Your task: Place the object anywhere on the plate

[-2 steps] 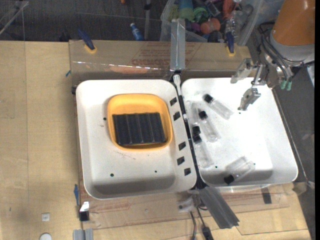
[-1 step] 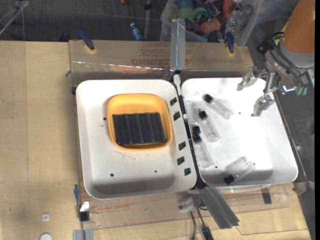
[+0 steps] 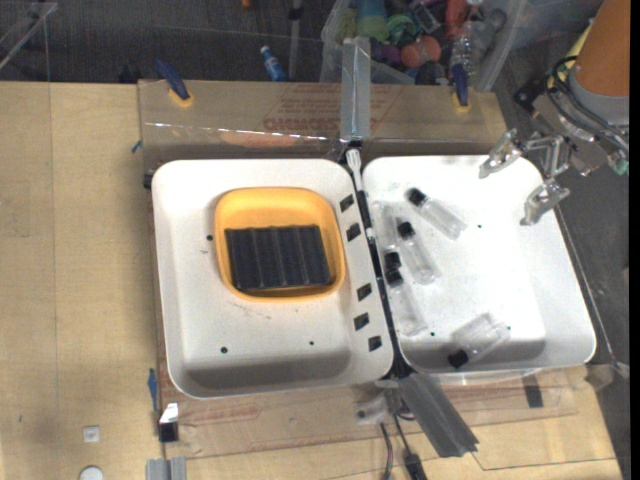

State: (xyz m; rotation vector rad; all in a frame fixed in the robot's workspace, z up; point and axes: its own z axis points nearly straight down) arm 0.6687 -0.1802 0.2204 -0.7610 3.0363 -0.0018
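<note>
So the left bin (image 3: 180,268) sat in the left half of the frame with the orange plate (image 3: 278,206) in it, and a dark ribbed insert (image 3: 278,256) lay flat on the plate. Nothing else was on the plate yet.

Right of the divider, the right bin (image 3: 530,288) held a few clear vials with black caps: one (image 3: 432,210) near the top centre, two (image 3: 408,253) close together by the divider, and one (image 3: 478,336) down near the lower edge. Any of those could be the object, I'd guess.

The gripper (image 3: 522,180) hung at the upper right over the bin's far corner, fingers spread apart with nothing between them.

To do the pick well, I'd go for the top or bottom vial since they lay apart from the others, line the fingers across the vial's narrow width, and come down straight. The pair by the divider looked awkward.
</note>
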